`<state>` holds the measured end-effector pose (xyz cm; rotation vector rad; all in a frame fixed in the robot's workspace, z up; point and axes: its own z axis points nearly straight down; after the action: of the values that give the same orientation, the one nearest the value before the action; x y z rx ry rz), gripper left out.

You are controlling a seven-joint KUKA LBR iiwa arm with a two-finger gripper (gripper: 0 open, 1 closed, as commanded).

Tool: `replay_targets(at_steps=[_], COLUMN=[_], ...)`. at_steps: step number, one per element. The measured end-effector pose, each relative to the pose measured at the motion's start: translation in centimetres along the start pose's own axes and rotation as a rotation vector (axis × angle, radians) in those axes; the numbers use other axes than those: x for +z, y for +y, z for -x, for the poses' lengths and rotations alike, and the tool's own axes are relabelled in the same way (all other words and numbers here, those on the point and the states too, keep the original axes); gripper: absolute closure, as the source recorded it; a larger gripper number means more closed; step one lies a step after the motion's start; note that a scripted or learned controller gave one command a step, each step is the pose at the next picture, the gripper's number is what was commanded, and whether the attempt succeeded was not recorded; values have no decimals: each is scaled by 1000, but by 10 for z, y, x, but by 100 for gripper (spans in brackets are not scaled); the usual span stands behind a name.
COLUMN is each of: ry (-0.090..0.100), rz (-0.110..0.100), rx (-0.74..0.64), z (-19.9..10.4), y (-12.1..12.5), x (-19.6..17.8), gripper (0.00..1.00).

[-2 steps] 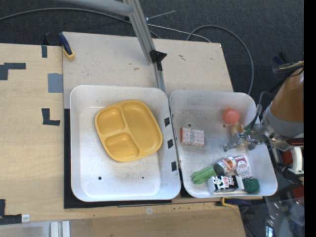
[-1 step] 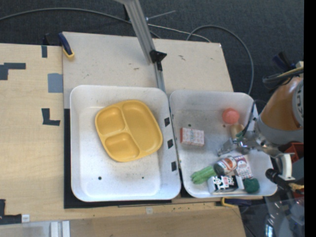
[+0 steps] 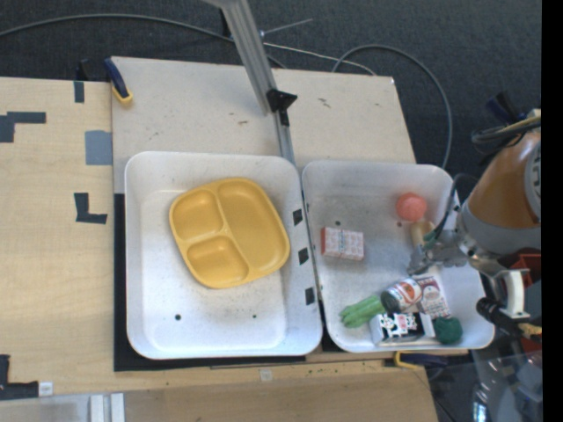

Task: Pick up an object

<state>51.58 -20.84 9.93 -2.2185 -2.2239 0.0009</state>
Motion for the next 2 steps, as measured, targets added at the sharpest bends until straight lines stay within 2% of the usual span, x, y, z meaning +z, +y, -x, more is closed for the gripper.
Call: replay_targets(at_steps=[1, 2], ry=[-1, -2], rz=[5, 4], rx=[1, 0], z=[-2, -3], y=[-1, 0], x=[-63, -110], gripper=[100, 100])
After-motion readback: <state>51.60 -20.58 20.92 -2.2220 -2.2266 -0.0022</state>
